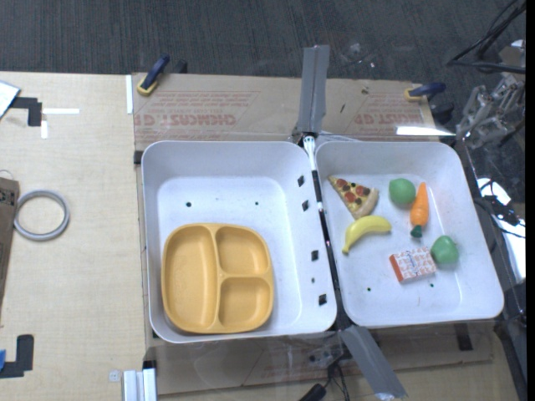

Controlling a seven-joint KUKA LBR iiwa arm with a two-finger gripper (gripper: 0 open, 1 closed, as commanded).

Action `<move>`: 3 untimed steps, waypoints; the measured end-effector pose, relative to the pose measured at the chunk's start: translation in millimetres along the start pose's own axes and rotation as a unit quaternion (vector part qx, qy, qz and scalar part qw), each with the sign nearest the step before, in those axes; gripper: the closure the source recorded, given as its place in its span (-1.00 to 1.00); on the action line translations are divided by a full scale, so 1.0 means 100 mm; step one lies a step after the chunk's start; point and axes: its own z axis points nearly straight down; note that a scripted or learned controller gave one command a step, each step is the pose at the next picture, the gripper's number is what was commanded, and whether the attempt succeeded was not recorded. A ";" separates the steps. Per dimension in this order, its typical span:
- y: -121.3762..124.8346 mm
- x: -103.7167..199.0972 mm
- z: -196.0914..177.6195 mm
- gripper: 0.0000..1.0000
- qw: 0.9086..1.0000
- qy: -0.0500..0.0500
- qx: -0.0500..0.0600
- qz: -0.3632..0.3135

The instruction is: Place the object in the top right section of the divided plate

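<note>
A yellow divided plate (218, 277) lies in the front half of the left bin (234, 174). It has one long section on its left and two smaller ones on its right, and all three hold nothing. In the right bin (401, 299) lie a pizza slice (354, 194), a banana (365, 230), a round green fruit (402, 191), an orange carrot (420, 207), a second green fruit (445, 251) and a small red and white box (411, 265).
A roll of tape (38, 214) rests on the wooden bench at the left. Blue clamps (153, 74) hold the cardboard behind the bins. Cables and metal hardware (493, 107) crowd the far right edge.
</note>
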 end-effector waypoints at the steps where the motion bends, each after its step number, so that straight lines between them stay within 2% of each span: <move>1: -0.01 -0.02 -0.09 1.00 1.000 -0.003 0.000 0.001; 3: -0.03 -0.05 -0.26 1.00 1.000 -0.009 0.001 0.003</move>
